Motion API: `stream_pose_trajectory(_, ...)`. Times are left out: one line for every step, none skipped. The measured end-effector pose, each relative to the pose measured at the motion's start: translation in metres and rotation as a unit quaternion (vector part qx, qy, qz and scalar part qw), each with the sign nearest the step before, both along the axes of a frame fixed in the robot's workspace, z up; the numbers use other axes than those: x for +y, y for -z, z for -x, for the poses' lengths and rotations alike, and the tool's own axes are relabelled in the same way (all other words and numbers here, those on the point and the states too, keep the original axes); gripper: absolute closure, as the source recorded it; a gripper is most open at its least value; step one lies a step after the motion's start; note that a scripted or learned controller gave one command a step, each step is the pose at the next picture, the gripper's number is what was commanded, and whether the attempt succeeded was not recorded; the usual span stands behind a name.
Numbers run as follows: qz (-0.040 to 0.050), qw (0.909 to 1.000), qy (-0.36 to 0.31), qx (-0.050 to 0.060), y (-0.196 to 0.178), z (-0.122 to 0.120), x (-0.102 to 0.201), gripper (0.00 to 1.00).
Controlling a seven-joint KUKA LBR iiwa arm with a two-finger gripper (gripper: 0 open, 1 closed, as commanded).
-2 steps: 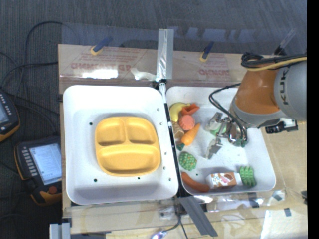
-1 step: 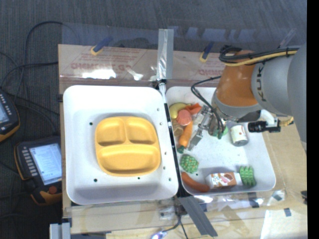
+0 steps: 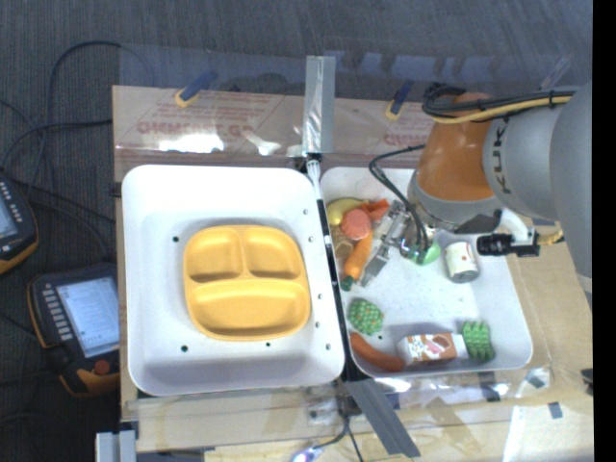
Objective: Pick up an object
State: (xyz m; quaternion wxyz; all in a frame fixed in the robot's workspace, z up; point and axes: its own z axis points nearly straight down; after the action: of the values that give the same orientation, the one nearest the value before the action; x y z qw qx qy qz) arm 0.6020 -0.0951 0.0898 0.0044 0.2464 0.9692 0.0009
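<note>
Reaching in from the right, the grey KUKA arm [image 3: 539, 152] with its orange band lowers its gripper [image 3: 377, 250] into the right bin [image 3: 510, 340], where a jumble of toy food waits. Its metal fingers [image 3: 371, 263] point down and to the left and stand slightly apart, with nothing seen between them. Just beside the tips, to their left, lies an orange carrot [image 3: 356, 255], its long axis running roughly parallel to the fingers, from upper right to lower left; a reddish round piece [image 3: 356, 222] sits just above it near the bin's inner wall. That carrot appears the likeliest target, and a grasp would call for a small shift leftward and a turn of the wrist to close across its width. Elsewhere in the bin lie a green studded ball [image 3: 365, 314], a small white can [image 3: 460, 262], a red-and-white carton [image 3: 428, 347] and a green block [image 3: 477, 341]. In the left bin [image 3: 154, 210] rests a yellow divided tray [image 3: 246, 279].
</note>
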Motion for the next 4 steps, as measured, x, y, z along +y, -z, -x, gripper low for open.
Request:
stream_pose_trajectory(0.0026, 0.9995, -0.033, 0.0, 0.0, -0.007, -0.002, 0.0)
stream_pose_trajectory(-0.0001, 1.0, 0.004, 0.0, 0.0, -0.02, -0.004, 0.0)
stream_pose_trajectory(0.0003, 0.9971, 0.076, -0.001, 0.0, -0.017, 0.0, 0.0)
stream_pose_trajectory(-0.0007, 0.9903, 0.139, 0.003, 0.0, -0.027, -0.001, 0.0)
